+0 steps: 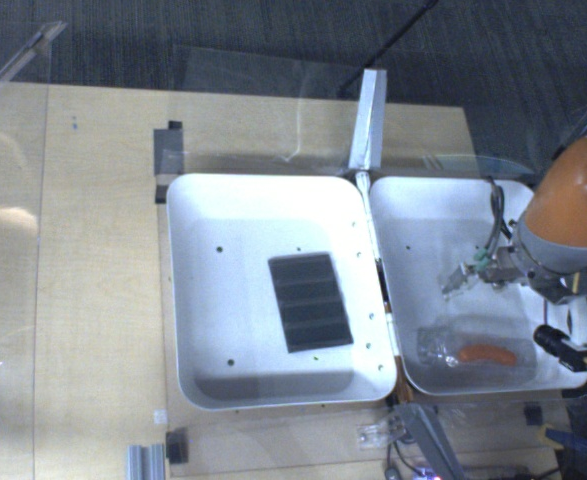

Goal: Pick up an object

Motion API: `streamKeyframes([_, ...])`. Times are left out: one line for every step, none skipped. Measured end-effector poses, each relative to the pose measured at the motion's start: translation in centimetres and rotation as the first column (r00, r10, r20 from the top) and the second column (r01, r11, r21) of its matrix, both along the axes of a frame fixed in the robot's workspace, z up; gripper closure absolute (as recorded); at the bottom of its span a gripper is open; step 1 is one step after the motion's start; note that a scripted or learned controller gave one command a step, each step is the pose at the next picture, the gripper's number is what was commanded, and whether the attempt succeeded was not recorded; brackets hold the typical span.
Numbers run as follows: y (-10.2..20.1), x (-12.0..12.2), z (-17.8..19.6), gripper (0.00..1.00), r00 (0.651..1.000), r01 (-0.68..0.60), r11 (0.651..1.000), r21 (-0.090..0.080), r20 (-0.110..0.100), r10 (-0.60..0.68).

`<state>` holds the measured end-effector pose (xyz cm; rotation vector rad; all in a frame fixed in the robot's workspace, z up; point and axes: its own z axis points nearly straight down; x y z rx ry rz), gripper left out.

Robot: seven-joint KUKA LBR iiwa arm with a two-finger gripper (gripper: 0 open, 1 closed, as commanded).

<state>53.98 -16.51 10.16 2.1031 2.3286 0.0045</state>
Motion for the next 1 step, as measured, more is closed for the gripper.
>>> streamKeyframes([4.46,-3.54,-1.14,0.0,1.0,-0.007,1.0,-0.003,0.011,0.007])
